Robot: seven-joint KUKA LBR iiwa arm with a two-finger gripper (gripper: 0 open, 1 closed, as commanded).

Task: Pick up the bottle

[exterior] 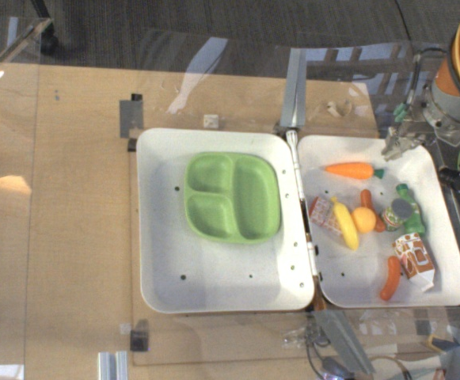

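The green bottle (408, 212) with a grey cap lies in the right bin (348, 287), near its right wall, between an orange and a small carton. My gripper (399, 142) hangs over the far right corner of that bin, above and behind the bottle and well apart from it. It is just right of the carrot's green tip. Nothing shows in its grasp.
The right bin also holds a carrot (348, 170), a banana (345, 225), an orange (363, 219), a red packet (321, 210), two sausages (389, 279) and a brown-and-white carton (414, 260). In the left bin (166, 275) sits a green divided plate (233, 197).
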